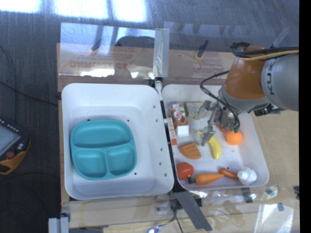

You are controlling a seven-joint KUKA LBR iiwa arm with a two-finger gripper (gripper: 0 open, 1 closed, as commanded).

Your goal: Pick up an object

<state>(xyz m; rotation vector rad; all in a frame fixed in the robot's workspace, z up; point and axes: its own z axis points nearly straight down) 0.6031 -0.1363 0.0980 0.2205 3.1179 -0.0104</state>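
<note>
Gripper (210, 131) low over right white bin (257, 152), fingers parted, ungrasping; yellow plastic banana (215, 147) just below fingertips, long axis pointing up-left toward them

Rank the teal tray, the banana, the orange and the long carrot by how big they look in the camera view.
1. teal tray
2. long carrot
3. banana
4. orange
The banana and orange look close in size, so their order is unsure.

The grey arm (282, 79) comes in from the right, its orange band (245, 79) bulging just above the wrist. The wrist angles down and to the left, black cables looping around it. The gripper (210, 132) points downward, low inside the bin, metal fingers (212, 125) hanging close together.
</note>
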